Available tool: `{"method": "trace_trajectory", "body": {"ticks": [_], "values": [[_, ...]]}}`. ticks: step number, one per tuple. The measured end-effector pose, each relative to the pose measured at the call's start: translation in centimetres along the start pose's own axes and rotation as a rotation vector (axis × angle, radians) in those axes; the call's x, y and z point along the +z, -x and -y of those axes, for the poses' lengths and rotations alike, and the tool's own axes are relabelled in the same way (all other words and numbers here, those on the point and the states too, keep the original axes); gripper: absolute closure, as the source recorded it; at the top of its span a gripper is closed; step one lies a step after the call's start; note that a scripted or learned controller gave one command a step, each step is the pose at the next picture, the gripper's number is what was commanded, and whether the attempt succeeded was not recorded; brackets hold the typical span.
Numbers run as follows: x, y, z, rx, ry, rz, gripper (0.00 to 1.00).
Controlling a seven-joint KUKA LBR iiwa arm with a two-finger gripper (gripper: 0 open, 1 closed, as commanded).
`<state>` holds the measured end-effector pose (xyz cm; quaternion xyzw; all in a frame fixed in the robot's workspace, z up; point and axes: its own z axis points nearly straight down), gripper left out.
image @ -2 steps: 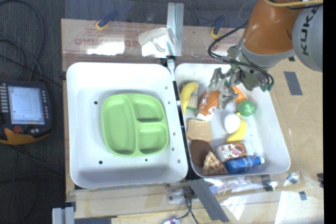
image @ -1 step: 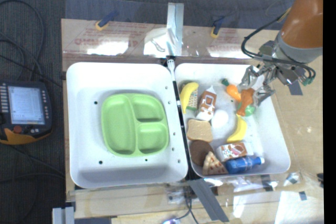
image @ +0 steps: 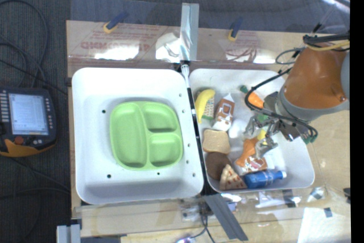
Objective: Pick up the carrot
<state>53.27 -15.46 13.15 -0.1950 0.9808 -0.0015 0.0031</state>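
We read this as the approach step: the grey arm's two-finger gripper [image: 263, 132] hangs low in the right shallow white bin [image: 301, 179], over the clutter. We can't tell its state. The small orange carrot with a green top [image: 253, 99] lies near the bin's back edge, just beside the arm's wrist and partly hidden by it, apart from the yellow banana [image: 203, 102]. Next move likely needs shifting toward the back and dropping onto the carrot. It looks short, smooth and tapered.

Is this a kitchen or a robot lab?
Probably a robot lab. A robot arm reaches over a white bin of toy food, and a handheld control screen lies on the carpet.
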Motion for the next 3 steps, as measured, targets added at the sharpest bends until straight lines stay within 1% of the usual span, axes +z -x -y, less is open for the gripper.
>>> {"method": "trace_trajectory", "body": {"ticks": [1, 2, 3], "values": [[-9.8, 0.3, -5.0, -0.382, 0.002, 0.002, 1.00], [-6.8, 1.4, -12.3, -0.823, 0.009, -0.002, 1.00], [-5.2, 1.0, -15.0, -1.043, 0.009, -0.003, 1.00]]}}
